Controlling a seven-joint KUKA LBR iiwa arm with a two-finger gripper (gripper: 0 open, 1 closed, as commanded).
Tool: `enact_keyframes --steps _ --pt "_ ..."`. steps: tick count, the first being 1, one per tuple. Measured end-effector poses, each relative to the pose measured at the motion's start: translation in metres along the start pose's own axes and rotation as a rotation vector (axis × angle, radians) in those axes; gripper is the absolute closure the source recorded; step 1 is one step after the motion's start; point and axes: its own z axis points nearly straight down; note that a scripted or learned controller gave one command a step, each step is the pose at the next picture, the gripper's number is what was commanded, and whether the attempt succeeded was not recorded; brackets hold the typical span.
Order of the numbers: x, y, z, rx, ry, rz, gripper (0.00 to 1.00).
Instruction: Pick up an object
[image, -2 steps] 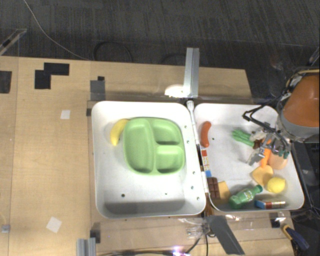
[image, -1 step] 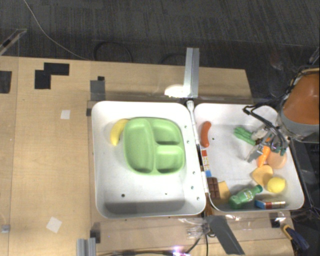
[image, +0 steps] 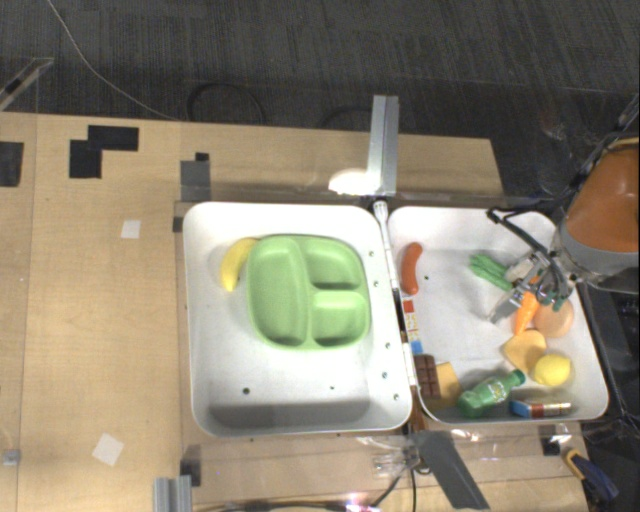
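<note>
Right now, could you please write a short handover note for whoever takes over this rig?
Gripper: low over the right bin, by the orange carrot and peach-coloured piece; grip state unclear.
Right bin also holds a red sausage, green bottle and lemon.
Left bin: green divided tray, banana.
Done: nothing visibly lifted. Left: grasp and raise one object.

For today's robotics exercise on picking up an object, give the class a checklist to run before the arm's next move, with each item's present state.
1. Gripper over the right bin: ok.
2. Object between the fingers: cannot tell.
3. Target near the gripper: ok, an orange carrot lies right below it.
4. Room around the target: not ok, a peach-coloured item and green beans crowd it.
5. Left bin out of the way, holding a green tray and a banana: ok.
</note>
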Motion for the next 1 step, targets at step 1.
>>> enact_keyframes --steps 1 --pt "0.0389 0.0112 -0.0018 0.005 -0.004 0.094 0.0"
